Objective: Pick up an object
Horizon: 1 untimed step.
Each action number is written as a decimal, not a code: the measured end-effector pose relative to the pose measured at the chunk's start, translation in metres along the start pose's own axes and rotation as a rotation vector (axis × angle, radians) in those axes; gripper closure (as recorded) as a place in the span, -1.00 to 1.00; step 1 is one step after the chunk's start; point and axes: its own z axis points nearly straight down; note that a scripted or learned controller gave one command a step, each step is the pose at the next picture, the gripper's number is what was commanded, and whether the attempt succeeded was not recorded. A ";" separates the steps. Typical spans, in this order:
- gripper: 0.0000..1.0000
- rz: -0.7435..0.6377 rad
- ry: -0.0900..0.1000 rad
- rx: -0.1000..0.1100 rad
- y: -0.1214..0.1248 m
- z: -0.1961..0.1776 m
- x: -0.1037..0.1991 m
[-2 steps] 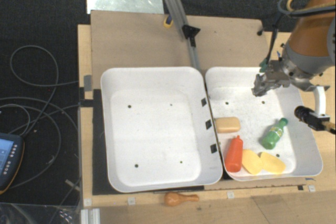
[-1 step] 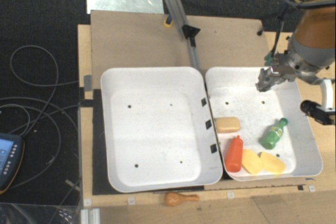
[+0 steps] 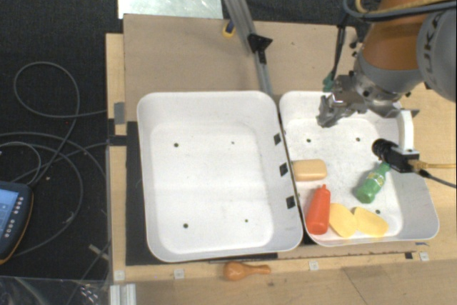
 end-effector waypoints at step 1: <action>1.00 0.000 0.000 0.001 -0.013 0.007 0.054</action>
